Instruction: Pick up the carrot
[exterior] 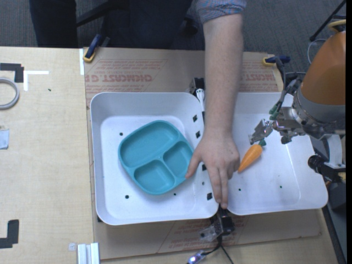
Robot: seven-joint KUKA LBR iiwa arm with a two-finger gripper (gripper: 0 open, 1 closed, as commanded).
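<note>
- The bench [38, 164] is pale wood, with a sheet of brown cardboard [137, 73] laid on it under the two bins; red printed lettering shows on the cardboard above the left one.
- The left bin [110, 202] is white and shallow, with rounded corners, and it lies just beside the right bin [286, 197] — their inner walls meet near the middle of the view.
- A person's arm [223, 65], in a checked sleeve rolled above the forearm, reaches down from the top edge across the seam between the bins.
- The robot arm [330, 70] enters from the right, its orange band large and blurred at the upper right, grey parts below it.
- A teal divided plate [154, 155] with three compartments lies in the left bin, a little tilted in the plane of the bin floor.
- The person's hand [214, 161] rests over the seam, fingers pointing down toward the near rims, its left side close to the plate's edge.
- The gripper [263, 132] hangs over the right bin's upper left part; whether its fingers are apart or closed, I cannot tell.
- The carrot [249, 158] lies on the right bin's floor — orange, slanted, its green top just beneath the gripper and its narrow tip near the hand.
</note>
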